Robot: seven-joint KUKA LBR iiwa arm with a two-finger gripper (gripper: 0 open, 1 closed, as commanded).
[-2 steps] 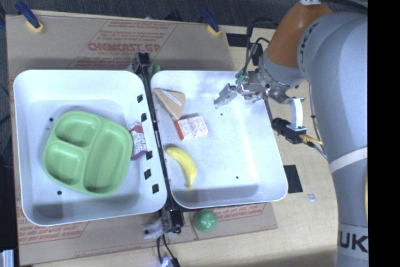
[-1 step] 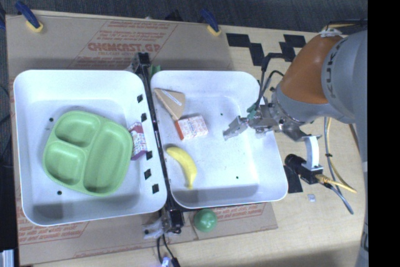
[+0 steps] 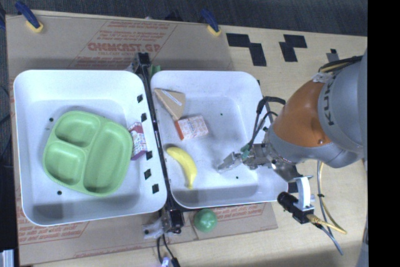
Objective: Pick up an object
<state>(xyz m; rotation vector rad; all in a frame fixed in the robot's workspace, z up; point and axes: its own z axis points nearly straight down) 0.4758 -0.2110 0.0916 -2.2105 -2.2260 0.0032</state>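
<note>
The gripper point(image 3: 230, 162) sits low in the right bin point(image 3: 250, 87), in the lower right part of the frame, reaching in from the orange-banded wrist toward the left. Its jaws look nearly closed, and nothing is visible between them; how far they are parted is too small to judge with confidence.

The nearest candidate is the banana point(image 3: 183, 165), which lies on the bin floor to the left of the jaws, near but not touching them. Its long axis runs diagonally from upper left to lower right, with the lower tip close to the bin's bottom wall. A small red and white carton point(image 3: 194, 127) lies up and left of the jaws, and a tan wedge-shaped block point(image 3: 170, 102) sits beyond that near the bin's upper left corner.

The left bin point(image 3: 25, 134) holds a green divided plate point(image 3: 87, 151) and a small packet point(image 3: 138, 140) at its right side. A green ball point(image 3: 205, 219) rests on the tabletop point(image 3: 125, 40) below the bins.

Reaching the banana would probably call for a leftward shift and jaws set across its long axis.
</note>
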